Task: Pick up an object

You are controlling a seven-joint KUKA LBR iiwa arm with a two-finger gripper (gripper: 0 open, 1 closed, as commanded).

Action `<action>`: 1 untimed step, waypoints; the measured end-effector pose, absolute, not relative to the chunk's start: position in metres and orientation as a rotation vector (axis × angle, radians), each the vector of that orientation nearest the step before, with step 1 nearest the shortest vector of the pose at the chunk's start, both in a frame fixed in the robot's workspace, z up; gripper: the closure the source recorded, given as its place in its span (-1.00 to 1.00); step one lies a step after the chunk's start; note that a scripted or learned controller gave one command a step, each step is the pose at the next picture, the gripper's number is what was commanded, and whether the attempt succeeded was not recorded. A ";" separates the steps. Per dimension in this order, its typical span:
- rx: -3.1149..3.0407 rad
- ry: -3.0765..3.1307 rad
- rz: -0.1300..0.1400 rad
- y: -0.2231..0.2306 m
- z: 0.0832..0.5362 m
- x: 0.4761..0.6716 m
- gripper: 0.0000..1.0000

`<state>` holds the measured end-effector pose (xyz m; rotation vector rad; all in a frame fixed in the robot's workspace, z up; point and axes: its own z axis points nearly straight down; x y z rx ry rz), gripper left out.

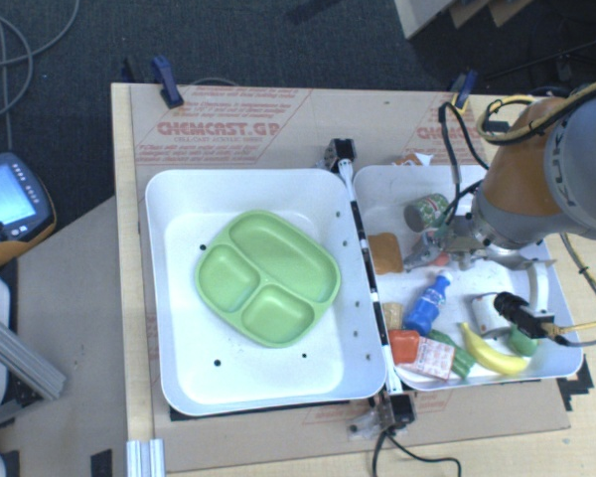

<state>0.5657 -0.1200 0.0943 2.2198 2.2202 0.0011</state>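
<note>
End effector [439,249] is down in the right bin [377,189], right of frame centre; whether it's open or closed, I can't tell. Tight quarters here: one green can [426,211] just above it, one brown block [384,252] to its left against the shared wall, one blue bottle [427,303] just below. Further down, one banana [492,351] and one red block [404,346] crowd the lower rim. Over in the left bin [169,266], one green divided tray [268,278], open floor around it. Counter [219,127] edge bare above.
</note>
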 end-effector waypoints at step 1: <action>2.221 2.226 -0.001 -0.100 0.084 0.564 -1.00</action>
